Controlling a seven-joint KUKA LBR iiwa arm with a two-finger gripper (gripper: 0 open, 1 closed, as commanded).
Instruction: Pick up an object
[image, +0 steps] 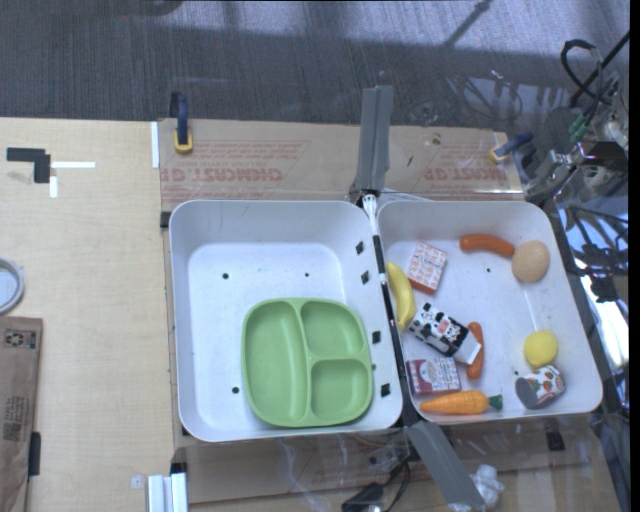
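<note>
The right bin (500, 300) holds several small items. A yellow banana (400, 293) lies along its left wall beside a red and white carton (427, 266). At the back lie an orange sausage (487, 243) and a tan egg (531, 261). A cow-patterned carton (446, 333) sits in the middle with a small orange piece (476, 352) against it. A lemon (540, 348) and a tipped can (540, 386) are at the right front. A strawberry carton (432, 376) and a carrot (457, 403) rest at the front edge.
The left bin (260, 260) holds a green divided plate (308, 362). A grey post (375, 140) rises behind the bins' shared wall. A blue and yellow clamp (180, 135) grips the cardboard at the back. Cables (590, 130) crowd the top right corner.
</note>
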